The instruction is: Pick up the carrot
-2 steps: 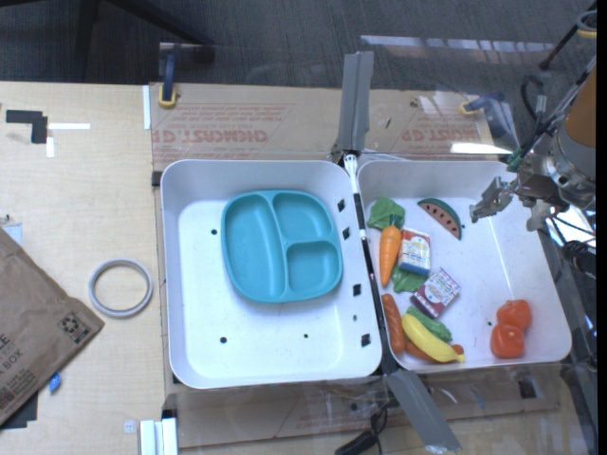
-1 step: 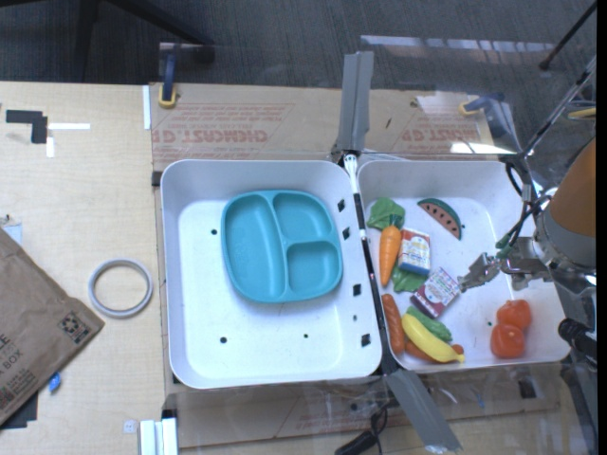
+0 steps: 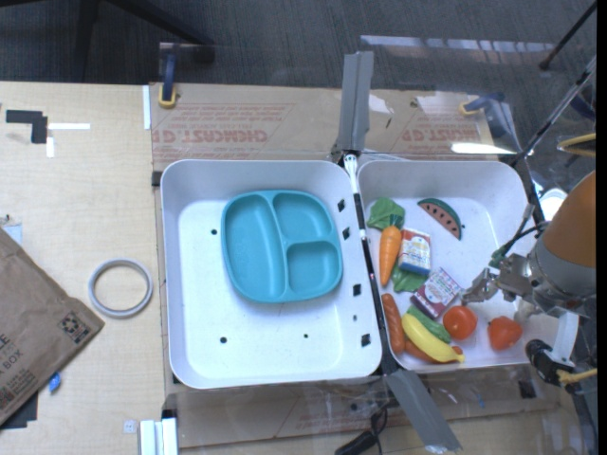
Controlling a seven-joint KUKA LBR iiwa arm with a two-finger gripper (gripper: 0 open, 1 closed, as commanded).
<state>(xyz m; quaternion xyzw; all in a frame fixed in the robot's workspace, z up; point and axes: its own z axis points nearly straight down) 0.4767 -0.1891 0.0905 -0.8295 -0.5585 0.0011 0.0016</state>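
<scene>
Pincer (image 3: 486,287) sits low in the right bin (image 3: 507,183), at its right side, fingers pointing left; whether they are apart or together cannot be told, and nothing is seen between them. Nearest, just left and below the pincer, a red tomato (image 3: 459,322); a second red piece (image 3: 504,331) lies just below it. Left of the pincer, a small purple packet (image 3: 436,292), then a yellow banana (image 3: 429,339) and a red sausage (image 3: 393,322) along the divider. Farther left, carrot (image 3: 389,253) lies against the bin's left wall, long axis running near-to-far, orange tip toward the camera, green top (image 3: 384,214) toward the far wall. A white carton (image 3: 414,252) touches its right flank. Up from the pincer, a watermelon slice (image 3: 442,218). Farthest left, the left bin (image 3: 190,282) bears a blue divided plate (image 3: 282,245); a tape ring (image 3: 120,286) rests on the surface (image 3: 66,207) beyond.
</scene>
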